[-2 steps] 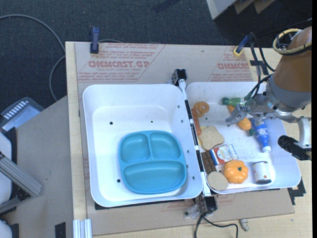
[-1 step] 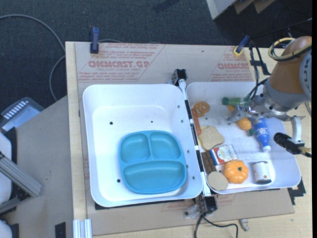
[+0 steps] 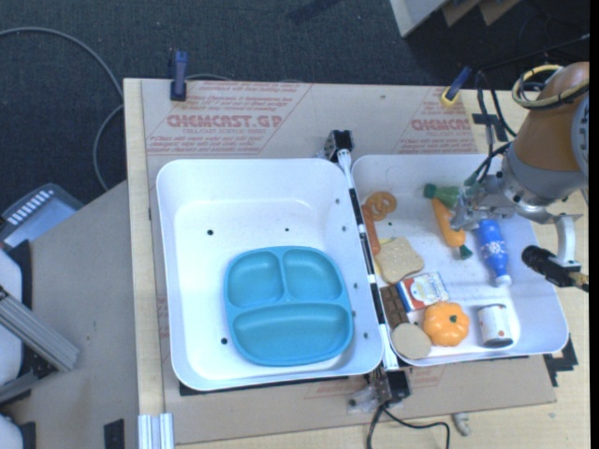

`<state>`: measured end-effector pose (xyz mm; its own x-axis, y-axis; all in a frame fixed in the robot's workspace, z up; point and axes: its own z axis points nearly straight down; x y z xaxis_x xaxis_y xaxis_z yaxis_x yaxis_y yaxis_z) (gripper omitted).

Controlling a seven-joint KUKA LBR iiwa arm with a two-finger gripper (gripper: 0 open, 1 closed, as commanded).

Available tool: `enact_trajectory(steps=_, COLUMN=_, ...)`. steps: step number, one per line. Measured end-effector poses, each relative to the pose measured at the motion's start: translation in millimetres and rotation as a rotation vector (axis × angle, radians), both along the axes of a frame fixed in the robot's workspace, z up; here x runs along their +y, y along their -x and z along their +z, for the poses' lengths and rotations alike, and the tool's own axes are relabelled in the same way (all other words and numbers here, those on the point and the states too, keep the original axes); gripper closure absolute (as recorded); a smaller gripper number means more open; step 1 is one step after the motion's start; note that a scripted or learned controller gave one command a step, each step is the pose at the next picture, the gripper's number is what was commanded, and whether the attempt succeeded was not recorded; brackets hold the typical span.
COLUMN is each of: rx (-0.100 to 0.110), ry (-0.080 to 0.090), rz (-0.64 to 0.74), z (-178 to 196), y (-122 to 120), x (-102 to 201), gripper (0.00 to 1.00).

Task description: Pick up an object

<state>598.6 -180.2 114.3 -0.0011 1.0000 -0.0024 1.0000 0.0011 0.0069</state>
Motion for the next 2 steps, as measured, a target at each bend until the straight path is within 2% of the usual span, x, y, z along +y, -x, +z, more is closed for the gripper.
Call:
enact_trajectory(steps=1, rx=0.004, ry=-0.002, rz=0.000, z=-2.0, y=1.2, x=0.7, gripper=0.00)
enact_trajectory(steps=2, rx=0.041, ry=-0.006, rz=-0.008, z=-35.2, y=-60.3, x=50.8, gripper=0.00)
